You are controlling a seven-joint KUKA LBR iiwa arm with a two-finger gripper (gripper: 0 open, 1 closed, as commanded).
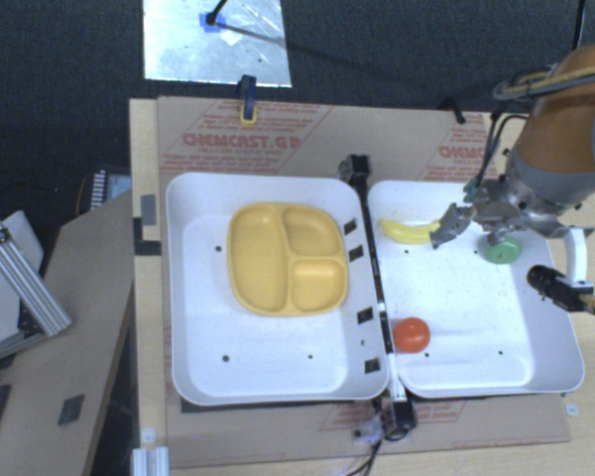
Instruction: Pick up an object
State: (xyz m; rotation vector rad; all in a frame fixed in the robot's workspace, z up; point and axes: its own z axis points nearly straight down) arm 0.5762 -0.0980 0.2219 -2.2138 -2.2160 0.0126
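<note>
A yellow banana [405, 231] lies near the back left of the right bin [476, 365]. Close to that bin's front left corner sits an orange-red round fruit [411, 335]. A green round object [499, 252] rests toward the back right, partly under the arm. My gripper [450, 224] hangs low over the right bin, right at the banana's right end and left of the green object. Nothing shows as held in it.
The left bin [198, 365] holds a yellow divided plate [286, 258]. A black divider strip [369, 266] runs between the bins. The grey arm with its orange band [565, 127] covers the right bin's back right corner. A black fitting [557, 287] juts over the right rim.
</note>
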